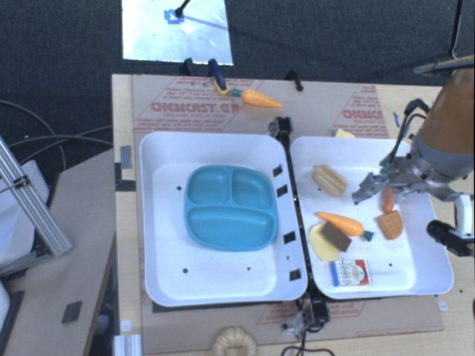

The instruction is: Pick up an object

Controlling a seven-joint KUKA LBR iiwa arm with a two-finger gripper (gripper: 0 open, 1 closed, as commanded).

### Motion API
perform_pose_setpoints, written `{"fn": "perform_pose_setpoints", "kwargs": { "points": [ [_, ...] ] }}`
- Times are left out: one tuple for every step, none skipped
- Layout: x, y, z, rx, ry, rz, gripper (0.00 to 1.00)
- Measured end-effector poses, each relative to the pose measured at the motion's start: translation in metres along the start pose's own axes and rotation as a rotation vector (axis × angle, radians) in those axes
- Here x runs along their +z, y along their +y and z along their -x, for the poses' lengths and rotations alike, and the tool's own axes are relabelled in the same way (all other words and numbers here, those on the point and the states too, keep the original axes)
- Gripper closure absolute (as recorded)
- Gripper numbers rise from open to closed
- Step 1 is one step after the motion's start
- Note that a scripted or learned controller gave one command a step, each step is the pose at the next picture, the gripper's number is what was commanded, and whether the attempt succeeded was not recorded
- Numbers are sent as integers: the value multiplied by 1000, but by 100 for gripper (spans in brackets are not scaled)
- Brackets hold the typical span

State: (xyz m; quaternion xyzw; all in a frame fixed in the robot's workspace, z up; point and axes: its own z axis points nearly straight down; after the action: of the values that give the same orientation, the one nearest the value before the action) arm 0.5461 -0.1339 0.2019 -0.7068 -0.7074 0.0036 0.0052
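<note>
1. Gripper: over the right bin, low among the toy food. Whether the fingers are open or closed cannot be told; nothing is visibly between them.
2. Likeliest pick, small orange-red piece: just beside the gripper, upright or slightly tilted. Judged light, stiff plastic, smooth; best pinched across its narrow width.
3. Orange wedge: near it, below. Judged light and rigid; flat faces suit a pinch.
4. Carrot: mid-bin, lying slantwise, touching a brown block on a yellow disc. Tapered, likely slippery; grip mid-body.
5. Bread roll: apart from the others, rounded.
6. Small box: flat, near the bin's front wall.
7. Left bin: holds a blue divided plate.
8. Desk: brown board; second carrot outside the bins.
</note>
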Motion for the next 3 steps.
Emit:
{"fn": "perform_pose_setpoints", "kwargs": {
  "points": [
    [-7,3,0,-2,-2,14,0],
    [36,0,-5,-1,-1,10,0],
    [94,-8,0,0,-1,8,0]
  ]
}}
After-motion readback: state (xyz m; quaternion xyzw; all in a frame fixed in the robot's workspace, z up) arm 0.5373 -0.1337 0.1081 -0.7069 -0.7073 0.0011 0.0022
